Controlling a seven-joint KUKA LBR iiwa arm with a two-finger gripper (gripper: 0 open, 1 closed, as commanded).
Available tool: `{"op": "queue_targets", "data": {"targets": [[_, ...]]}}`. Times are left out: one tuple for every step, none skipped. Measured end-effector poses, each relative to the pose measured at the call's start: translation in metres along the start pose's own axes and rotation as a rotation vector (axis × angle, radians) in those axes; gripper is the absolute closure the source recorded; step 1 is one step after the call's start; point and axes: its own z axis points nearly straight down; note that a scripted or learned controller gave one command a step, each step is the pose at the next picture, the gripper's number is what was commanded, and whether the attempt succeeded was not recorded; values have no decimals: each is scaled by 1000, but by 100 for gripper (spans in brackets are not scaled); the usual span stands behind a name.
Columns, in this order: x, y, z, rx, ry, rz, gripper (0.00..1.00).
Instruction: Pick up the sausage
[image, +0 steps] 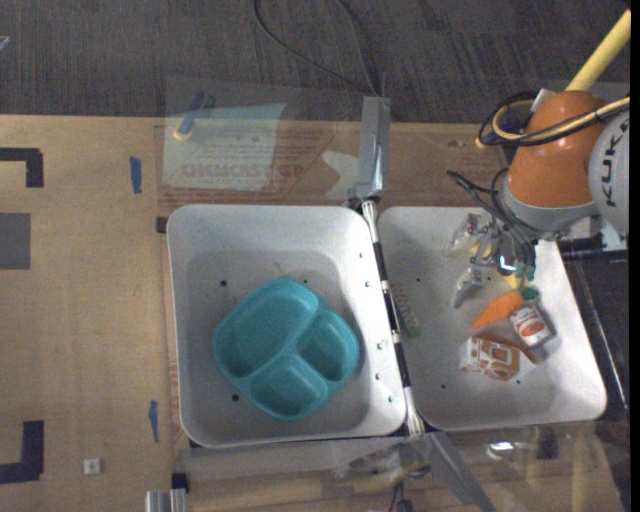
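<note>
My gripper hangs over the upper middle of the right bin, below the orange wrist band. Its two metal fingers stand apart, so it is open, and I see nothing between them. Just right of and below the lower finger lies an orange carrot-shaped piece. A small bottle with a red label lies beside it. A brown and white piece, possibly the sausage, lies flat on the bin floor below the carrot, apart from the gripper.
The left bin holds a teal divided plate. A metal divider runs between the bins. Cables loop off the arm at the upper right. A taped clear sheet lies on the bench behind the left bin.
</note>
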Motion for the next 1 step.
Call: {"op": "queue_targets", "data": {"targets": [[-26,-14,-5,0,-6,-267,0]]}}
